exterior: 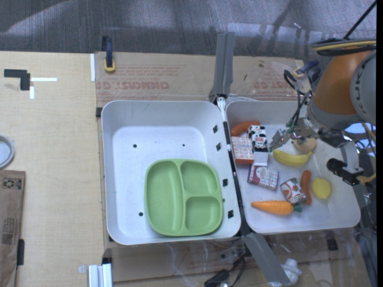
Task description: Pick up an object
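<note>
The right bin [335,220] holds several toy foods. A yellow banana [293,158] lies in its middle, with an orange carrot [272,207] near the front and a yellow lemon [321,188] at the right. Red-and-white boxes [264,176] [242,149], a black-and-white cow-patterned carton [258,137] and a small red-and-white can [291,191] lie on the left side. My gripper [282,139] hangs low over the bin, just above the banana's left end and right of the cow carton. Nothing shows held in it.
The left bin [119,160] carries a green divided plate [184,197]. An orange piece [244,127] lies at the right bin's back left, a red sausage-like piece [306,186] beside the can, and a beige item [305,143] behind the banana. The arm's orange band [338,88] looms over the back right.
</note>
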`<state>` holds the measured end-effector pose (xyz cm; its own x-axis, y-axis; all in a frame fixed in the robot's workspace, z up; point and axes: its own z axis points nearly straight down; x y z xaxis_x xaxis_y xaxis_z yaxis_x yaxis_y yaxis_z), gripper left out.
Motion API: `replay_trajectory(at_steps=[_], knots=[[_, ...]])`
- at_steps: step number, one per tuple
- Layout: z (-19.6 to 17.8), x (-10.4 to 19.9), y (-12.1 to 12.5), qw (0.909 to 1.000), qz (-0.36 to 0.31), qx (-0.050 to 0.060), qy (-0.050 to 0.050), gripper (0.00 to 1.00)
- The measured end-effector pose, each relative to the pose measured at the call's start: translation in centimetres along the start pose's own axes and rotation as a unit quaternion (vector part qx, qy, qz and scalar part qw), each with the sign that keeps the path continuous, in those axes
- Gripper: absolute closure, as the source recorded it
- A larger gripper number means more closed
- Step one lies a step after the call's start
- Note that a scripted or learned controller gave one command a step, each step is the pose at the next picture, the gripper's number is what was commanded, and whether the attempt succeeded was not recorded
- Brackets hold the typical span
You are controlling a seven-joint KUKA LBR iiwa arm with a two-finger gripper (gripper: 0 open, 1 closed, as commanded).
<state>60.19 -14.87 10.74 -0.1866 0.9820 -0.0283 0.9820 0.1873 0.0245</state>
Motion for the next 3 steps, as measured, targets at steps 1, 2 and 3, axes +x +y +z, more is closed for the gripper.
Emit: replay_trajectory(at_steps=[1, 2, 3], knots=[[0.3, 1.2, -3.4, 0.9927, -0.120, 0.000, 0.008, 0.00], [1.5, -1.2, -2.4, 0.9916, 0.128, 0.014, 0.011, 0.00], [0.6, -1.2, -2.4, 0.9917, 0.127, 0.014, 0.011, 1.00]])
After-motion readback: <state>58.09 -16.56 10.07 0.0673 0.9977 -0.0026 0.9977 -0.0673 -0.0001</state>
